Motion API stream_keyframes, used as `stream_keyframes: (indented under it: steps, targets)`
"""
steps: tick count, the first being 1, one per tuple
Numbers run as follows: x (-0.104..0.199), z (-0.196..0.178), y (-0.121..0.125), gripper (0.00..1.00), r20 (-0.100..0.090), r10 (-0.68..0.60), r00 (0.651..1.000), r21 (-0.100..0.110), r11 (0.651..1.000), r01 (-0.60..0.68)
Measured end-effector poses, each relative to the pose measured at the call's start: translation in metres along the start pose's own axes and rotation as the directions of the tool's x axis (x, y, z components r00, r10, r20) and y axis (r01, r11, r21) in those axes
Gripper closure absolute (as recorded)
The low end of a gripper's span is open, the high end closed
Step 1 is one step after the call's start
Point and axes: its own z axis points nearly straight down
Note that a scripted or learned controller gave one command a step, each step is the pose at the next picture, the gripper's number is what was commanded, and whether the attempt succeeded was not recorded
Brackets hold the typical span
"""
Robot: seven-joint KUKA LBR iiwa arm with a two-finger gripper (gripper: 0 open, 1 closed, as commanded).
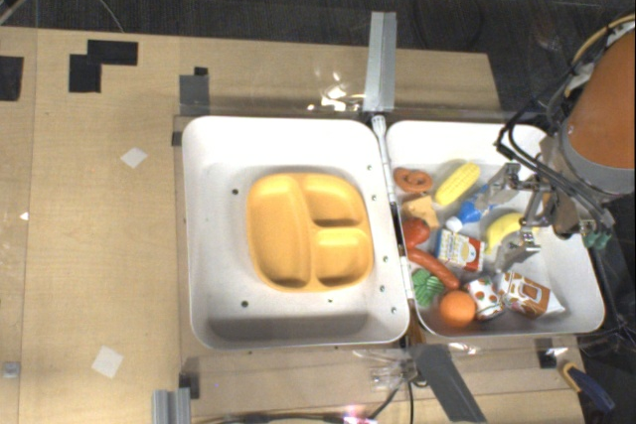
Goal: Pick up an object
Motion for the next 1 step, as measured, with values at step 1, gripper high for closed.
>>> stream_keyframes:
  steps: [1]
  targets:
    - [-0.0028,-0.0125,0.0009,1.0,0.01,-0.005,1.0,0.001,1.0,0.005]
